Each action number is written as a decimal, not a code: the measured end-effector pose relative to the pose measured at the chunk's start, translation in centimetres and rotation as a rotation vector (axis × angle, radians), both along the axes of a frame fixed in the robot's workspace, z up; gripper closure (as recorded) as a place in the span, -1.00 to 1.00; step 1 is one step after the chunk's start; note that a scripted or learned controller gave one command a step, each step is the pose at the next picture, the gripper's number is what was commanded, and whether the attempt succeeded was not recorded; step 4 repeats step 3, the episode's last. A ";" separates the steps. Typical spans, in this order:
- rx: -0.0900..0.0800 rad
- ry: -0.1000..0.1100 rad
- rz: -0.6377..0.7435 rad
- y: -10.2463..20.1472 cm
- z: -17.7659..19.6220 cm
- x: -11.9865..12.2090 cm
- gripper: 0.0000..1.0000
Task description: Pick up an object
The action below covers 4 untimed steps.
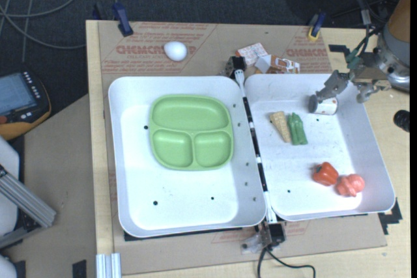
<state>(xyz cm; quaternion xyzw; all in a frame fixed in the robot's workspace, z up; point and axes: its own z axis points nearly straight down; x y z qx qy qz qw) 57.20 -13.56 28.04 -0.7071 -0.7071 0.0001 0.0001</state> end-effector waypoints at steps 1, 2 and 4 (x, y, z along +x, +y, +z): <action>0.001 0.003 0.000 -1.0 -11.6 5.2 -1.00; 0.001 0.003 0.000 0.3 -19.7 4.2 -1.00; 0.000 -0.002 -0.001 0.2 -18.6 4.4 1.00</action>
